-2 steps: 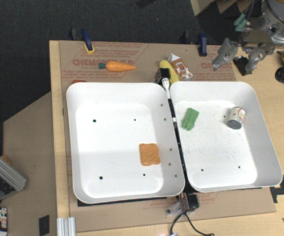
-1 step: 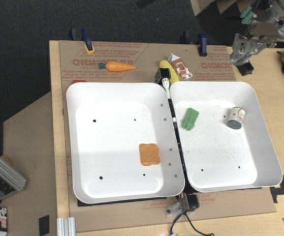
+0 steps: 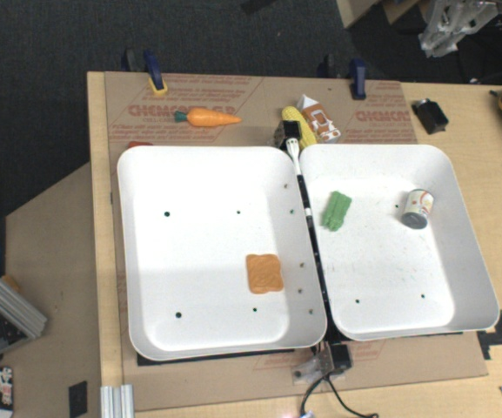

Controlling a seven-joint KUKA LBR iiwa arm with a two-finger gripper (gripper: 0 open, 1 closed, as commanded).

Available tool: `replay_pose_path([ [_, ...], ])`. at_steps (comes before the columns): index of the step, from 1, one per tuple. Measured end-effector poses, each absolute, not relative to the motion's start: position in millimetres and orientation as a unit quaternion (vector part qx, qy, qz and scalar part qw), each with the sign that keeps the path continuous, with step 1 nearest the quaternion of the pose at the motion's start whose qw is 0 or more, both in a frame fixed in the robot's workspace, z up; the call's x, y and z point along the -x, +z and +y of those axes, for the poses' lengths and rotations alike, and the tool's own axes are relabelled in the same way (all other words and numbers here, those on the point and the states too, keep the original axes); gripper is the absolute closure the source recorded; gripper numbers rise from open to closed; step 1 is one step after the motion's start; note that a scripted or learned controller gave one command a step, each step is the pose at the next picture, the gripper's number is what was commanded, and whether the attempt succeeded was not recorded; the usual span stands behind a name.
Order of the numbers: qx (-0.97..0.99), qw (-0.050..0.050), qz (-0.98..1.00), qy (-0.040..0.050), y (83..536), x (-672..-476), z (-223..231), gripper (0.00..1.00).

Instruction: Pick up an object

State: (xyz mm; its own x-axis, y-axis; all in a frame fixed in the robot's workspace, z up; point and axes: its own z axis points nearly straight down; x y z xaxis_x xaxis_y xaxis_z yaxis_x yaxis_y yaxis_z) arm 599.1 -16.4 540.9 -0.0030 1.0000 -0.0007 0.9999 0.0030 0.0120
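End effector (image 3: 459,11), grip state unclear, sits well apart from the can (image 3: 417,208).

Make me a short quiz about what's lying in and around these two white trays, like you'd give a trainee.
1. True or false: the toy carrot lies inside the left tray.
2. Which thing lies in the left tray? A) the orange waffle-like square B) the small can C) the green block
3. How many things lie in the right tray?

Key
1. False: it lies on the cardboard behind the trays.
2. A.
3. Two: the green block and the small can, which lies tipped on its side.
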Motion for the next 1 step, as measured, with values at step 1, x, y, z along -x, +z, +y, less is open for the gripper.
replay_pose_path([
  [1,-0.707,0.001,0.707,0.0003,535.4,-598.7,-17.6,0.0],
])
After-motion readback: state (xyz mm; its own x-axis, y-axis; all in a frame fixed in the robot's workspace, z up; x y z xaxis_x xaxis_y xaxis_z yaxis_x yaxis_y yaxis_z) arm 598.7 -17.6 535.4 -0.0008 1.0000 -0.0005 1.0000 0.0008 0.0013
